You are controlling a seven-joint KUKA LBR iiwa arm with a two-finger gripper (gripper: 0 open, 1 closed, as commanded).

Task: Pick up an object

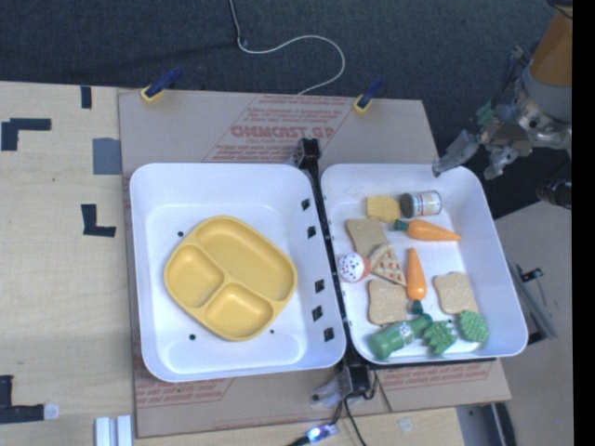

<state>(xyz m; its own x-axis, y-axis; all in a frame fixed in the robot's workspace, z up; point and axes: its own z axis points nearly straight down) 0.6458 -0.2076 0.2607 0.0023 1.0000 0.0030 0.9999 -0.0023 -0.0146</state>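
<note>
The gripper (472,156) hangs above the top right corner of the right bin (497,249), fingers spread, nothing between them. No object has been picked yet. The candidates all lie in that bin: a jar (420,203) and a carrot (432,232) nearest the gripper, bread slices (385,300), a second carrot (415,274), green pieces (437,333) along the near edge. The left bin (149,249) holds a yellow plate (231,276).

Recommendation: take the nearest carrot. It lies apart from the bin wall, with bare floor on both long sides. Align the fingers across its narrow width, descend vertically, and close at mid-length. The jar could roll and looks the worse choice.
</note>
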